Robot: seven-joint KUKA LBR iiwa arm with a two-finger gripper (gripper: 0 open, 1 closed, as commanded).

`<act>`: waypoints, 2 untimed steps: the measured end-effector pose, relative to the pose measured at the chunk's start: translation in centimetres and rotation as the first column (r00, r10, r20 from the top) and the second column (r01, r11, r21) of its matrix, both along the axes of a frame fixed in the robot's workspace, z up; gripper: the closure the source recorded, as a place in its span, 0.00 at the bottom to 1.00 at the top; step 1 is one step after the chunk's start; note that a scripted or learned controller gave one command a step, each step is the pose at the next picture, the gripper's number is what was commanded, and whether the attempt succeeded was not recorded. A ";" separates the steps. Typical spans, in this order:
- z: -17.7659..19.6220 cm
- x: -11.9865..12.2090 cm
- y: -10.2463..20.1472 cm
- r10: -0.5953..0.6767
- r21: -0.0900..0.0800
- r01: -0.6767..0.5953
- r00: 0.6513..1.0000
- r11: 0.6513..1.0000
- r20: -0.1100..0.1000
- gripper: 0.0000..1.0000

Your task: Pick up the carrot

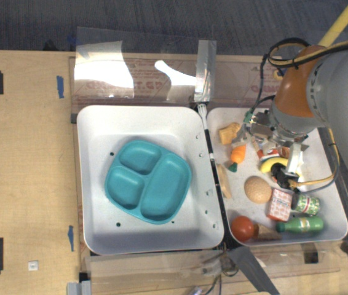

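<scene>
Arm (321,85) is reaching in from the right, hanging over the right bin (340,226). Fingers (266,141) are sitting low near the bin's far-left part; can't tell if they're apart or together, the wrist is blocking them.

Carrot (238,154) is lying in the right bin near its left wall, just left of the fingers; nothing is showing between them, and contact can't be judged.

Other stuff sharing that bin: tan wedge (229,133) just behind the carrot, banana (272,163) right of it and under the wrist, brown egg-shaped thing (257,189) mid-bin, tomato (244,227) at the near-left corner, red-and-white packet (280,204), small can (307,204) and green bottle (300,226) lying along the near edge.

Left bin (94,128) is holding a teal divided plate (147,180), roughly centred.

Both bins are sitting side by side on the surface (26,165), touching along their inner walls.
</scene>
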State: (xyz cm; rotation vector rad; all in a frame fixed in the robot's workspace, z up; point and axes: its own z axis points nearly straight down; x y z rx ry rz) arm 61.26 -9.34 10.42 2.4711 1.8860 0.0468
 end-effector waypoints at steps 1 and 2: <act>0.0 -0.2 0.1 -0.059 0.003 0.059 0.998 0.998 0.000 0.00; 0.0 -0.6 -0.1 -0.163 0.010 0.163 0.987 0.987 0.000 0.00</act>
